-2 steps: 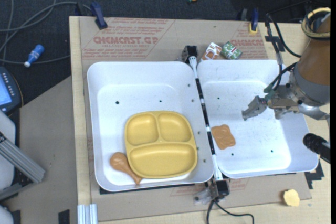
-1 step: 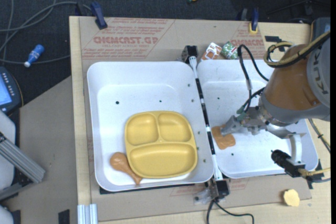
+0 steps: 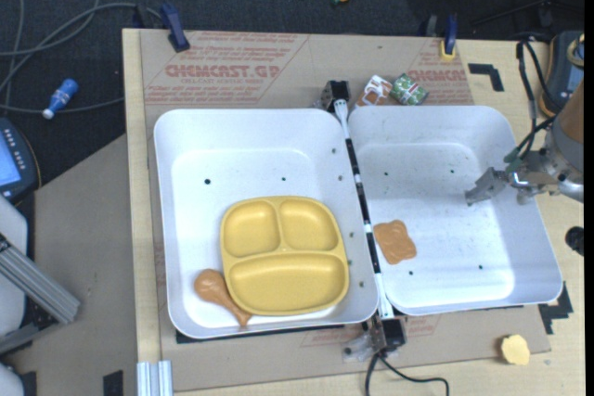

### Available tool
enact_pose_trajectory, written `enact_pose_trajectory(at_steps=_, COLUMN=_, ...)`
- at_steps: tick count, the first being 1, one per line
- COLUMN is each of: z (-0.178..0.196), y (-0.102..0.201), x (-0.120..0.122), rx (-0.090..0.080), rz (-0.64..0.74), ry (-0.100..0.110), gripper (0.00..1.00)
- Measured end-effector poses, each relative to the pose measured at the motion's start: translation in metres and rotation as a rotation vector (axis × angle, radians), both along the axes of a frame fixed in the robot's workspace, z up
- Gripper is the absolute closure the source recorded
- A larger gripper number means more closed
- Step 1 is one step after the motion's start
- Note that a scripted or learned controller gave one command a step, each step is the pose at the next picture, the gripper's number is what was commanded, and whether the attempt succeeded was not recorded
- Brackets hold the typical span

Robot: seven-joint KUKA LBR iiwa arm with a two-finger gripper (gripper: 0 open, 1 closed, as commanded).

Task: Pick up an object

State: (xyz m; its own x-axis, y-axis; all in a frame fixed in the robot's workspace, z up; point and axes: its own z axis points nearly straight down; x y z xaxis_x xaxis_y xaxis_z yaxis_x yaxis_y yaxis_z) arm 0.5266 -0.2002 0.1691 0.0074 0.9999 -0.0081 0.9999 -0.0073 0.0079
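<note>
Nothing is lifted yet: your hand (image 3: 481, 190) hangs spread and bare over the right bin (image 3: 445, 292), well apart from the tan piece (image 3: 396, 242).

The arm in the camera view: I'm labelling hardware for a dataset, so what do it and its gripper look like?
At the right edge, the arm shows a rounded grey body with an orange band. Black cables loop beside it down toward the wrist. The gripper is grey metal, with slim, angular fingers reaching out from a blocky grey wrist. I can read no markings on it.
</note>
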Motion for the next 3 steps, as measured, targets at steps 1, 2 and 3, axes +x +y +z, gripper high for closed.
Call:
enact_pose_trajectory(at_steps=1, z=0.064, y=0.073, x=0.02, rx=0.007, rz=0.014, ry=0.0, gripper=0.0)
enact_pose_trajectory(at_steps=2, z=0.012, y=0.131, x=-0.001, rx=0.012, rz=0.013, ry=0.016, gripper=0.0)
enact_pose_trajectory(at_steps=3, z=-0.088, y=0.107, x=-0.011, rx=0.01, rz=0.004, ry=0.01, gripper=0.0)
